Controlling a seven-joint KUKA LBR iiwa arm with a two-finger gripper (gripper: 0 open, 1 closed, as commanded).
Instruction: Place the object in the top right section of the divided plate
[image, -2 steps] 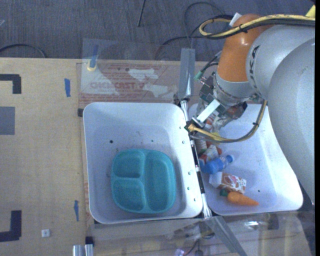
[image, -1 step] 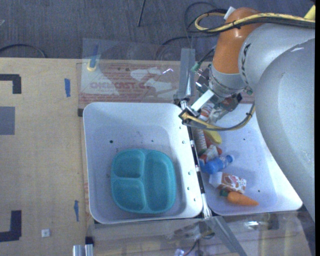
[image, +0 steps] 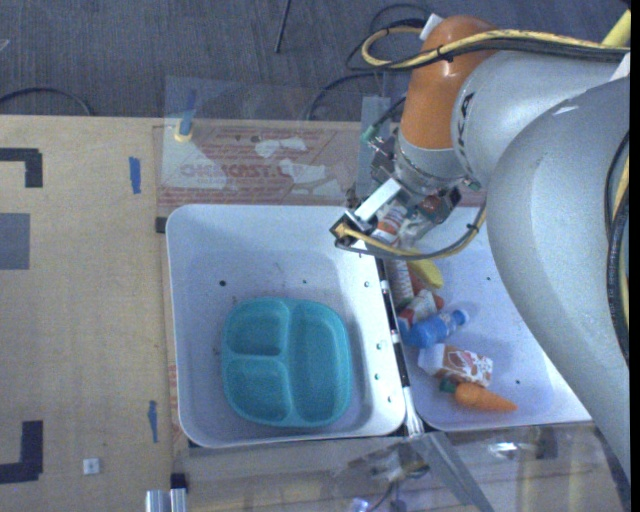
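End effector (image: 385, 222) above bin divider, grip state unclear; teal divided plate (image: 287, 362) unlabelled.

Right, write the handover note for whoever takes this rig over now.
Gripper: over the seam between the two bins, above the right bin's far-left corner; whether it holds anything cannot be told.
Divided plate: teal, in the left bin, all sections bare.
Candidate objects in the right bin: blue bottle, carrot, small carton, yellow item.
Done: nothing placed yet.
Left: pick an object, carry it to the plate's top right section, release.
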